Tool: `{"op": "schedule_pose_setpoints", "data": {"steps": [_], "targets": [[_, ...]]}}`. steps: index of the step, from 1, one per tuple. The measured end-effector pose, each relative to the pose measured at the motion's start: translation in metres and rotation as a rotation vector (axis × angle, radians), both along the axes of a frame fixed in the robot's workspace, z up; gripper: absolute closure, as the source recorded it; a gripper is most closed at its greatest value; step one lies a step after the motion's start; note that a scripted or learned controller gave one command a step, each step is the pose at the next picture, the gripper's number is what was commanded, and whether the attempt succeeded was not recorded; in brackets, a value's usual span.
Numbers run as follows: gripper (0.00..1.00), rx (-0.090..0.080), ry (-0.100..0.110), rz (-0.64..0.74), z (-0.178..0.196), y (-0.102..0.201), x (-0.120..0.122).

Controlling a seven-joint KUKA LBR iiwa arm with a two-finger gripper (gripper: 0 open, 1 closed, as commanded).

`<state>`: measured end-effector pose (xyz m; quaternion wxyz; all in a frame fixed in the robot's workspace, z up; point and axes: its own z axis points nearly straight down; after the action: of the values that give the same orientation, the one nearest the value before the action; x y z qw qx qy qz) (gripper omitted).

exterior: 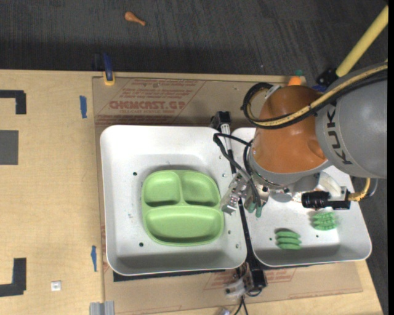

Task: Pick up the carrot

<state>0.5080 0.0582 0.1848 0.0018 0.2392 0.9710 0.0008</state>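
The grey arm [345, 132], wearing its orange band [286, 132], is reaching in from the right and hanging low over the divide between the 2 white bins, with the hand [241, 195] sitting just above the left bin's [117, 184] right rim; whether it is apart or together, I cannot tell. The left bin is carrying a green 3-compartment plate [182, 206], while the right bin [354, 243] is holding 2 green ridged pieces [287, 239], near its near wall. A small orange carrot [134, 19] is lying on the dark floor beyond the surface's [49, 184] far edge, well apart from the hand.
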Motion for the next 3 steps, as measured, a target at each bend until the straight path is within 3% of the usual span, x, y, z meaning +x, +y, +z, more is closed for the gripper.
{"op": "schedule_pose_setpoints", "data": {"steps": [1,2,3], "targets": [[0.0,0.0,0.0,0.0,0.0,0.0,0.0],[0.0,-0.001,0.0,-0.034,0.0,-0.057,0.061],[0.0,0.0,0.004,0.136,0.0,-0.023,0.008]]}}
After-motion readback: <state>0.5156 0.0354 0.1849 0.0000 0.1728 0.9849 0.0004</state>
